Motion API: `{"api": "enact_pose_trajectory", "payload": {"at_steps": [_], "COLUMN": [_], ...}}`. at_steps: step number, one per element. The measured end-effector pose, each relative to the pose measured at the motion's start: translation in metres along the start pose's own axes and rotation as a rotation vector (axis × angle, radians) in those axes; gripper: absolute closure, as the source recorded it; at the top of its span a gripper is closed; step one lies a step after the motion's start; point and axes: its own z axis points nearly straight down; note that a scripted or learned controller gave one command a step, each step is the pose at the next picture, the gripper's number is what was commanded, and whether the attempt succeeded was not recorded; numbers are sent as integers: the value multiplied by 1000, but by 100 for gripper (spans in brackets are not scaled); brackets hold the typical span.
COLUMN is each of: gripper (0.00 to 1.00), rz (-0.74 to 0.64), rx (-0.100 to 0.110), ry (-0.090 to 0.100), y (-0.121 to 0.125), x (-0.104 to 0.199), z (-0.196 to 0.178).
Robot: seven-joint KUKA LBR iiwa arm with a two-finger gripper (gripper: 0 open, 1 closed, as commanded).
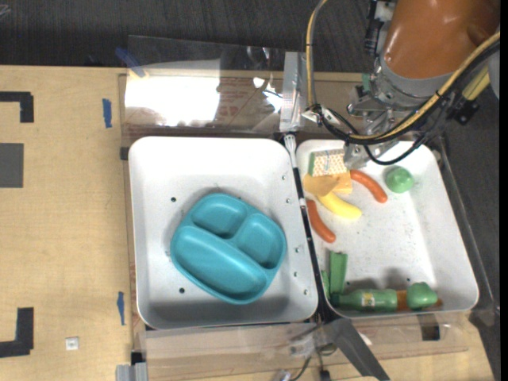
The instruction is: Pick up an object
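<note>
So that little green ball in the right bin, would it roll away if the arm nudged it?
Probably. The green ball looks round and smooth, so a sideways nudge would likely send it rolling across the right bin. Its glossy surface suggests that it could slip from a pinch. It lies close to the orange sausage, which might stop it on that side.

The arm (436, 30) runs off the top edge, its bulk hiding the right bin's (444, 236) far rim; the fingers (355, 155) are too blurred to read.
</note>
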Motion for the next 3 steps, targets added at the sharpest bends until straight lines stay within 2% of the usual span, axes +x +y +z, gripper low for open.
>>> {"api": "enact_pose_trajectory", "payload": {"at_steps": [1, 2, 3], "gripper": [100, 100, 100], "rz": [43, 92, -24], "rx": [-3, -5, -15], "ry": [1, 1, -1], "y": [-14, -15, -9], "x": [21, 61, 35], "z": [-47, -71, -24]}}
